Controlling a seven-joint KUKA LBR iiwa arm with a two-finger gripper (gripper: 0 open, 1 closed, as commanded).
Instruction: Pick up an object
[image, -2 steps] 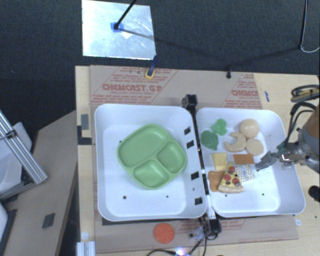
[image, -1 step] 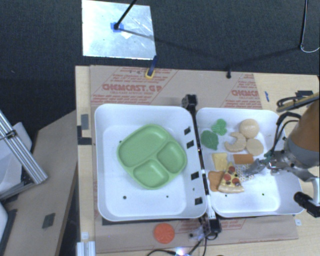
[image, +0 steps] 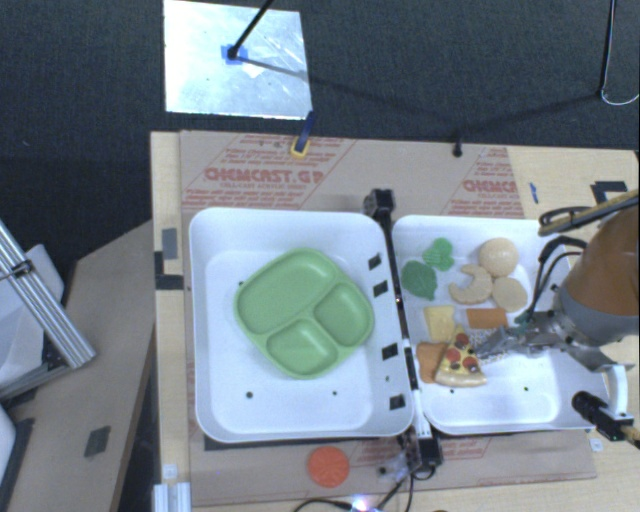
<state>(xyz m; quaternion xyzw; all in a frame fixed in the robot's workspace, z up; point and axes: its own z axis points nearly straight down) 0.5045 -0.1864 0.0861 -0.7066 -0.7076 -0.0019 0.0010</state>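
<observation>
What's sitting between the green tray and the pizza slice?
In the camera view, the two bins' adjoining walls with their black clips lie between the green tray and the pizza slice; an orange piece sits beside the pizza.

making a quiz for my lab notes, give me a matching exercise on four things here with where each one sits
Things:
1. green divided plate
2. pizza slice
3. orange disc
4. blue tape

Places:
A. on the bench in front of the bins
B. in the left bin
C. on the silvery sheet beyond the bench
D. in the right bin, by the gripper

Pairs: 1-B, 2-D, 3-A, 4-C
</observation>
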